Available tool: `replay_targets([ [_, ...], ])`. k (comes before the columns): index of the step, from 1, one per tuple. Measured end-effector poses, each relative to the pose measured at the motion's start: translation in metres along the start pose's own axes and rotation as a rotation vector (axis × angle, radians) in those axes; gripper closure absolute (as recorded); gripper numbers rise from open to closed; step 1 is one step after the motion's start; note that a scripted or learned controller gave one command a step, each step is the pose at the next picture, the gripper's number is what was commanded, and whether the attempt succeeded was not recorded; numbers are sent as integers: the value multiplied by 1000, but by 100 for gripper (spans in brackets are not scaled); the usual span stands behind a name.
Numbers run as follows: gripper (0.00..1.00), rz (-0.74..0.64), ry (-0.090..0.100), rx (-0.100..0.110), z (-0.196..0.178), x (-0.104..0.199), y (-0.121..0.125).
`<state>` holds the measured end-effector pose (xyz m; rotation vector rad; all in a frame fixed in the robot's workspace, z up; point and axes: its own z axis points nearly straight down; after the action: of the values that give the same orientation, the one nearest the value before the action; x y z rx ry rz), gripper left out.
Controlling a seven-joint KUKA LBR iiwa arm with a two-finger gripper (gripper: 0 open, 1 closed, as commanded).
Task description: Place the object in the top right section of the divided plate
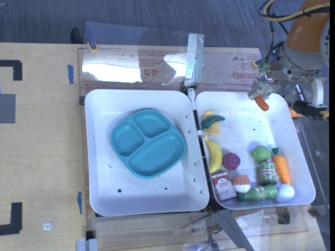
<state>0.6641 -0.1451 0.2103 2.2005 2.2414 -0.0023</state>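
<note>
Two end effector (260, 99) fingers pinch a small orange object (262, 104)

The grey KUKA arm (309, 33) enters the frame at the upper right corner, its orange band (310, 22) showing broad just above the wrist. Black and yellow cables (277, 4) loop out from the arm's left side near the top edge. Below the band, the wrist narrows into a pale grey housing, angled downward and to the left. The gripper (260, 97) hangs at the lowest point of the arm, over the far right corner of the right-hand bin (301, 156), with a small orange object (261, 103) at its tip. Whether the jaws actually clasp that object cannot be made out at this distance.
</note>
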Motion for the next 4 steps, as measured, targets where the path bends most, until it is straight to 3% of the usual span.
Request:
replay_targets([
  [1,100,76,2,10,98,-11,0],
  [2,100,83,1,1,118,-34,-20],
  [3,100,82,0,-5,106,-34,-18],
  [4,100,44,4,-3,79,45,-53],
])
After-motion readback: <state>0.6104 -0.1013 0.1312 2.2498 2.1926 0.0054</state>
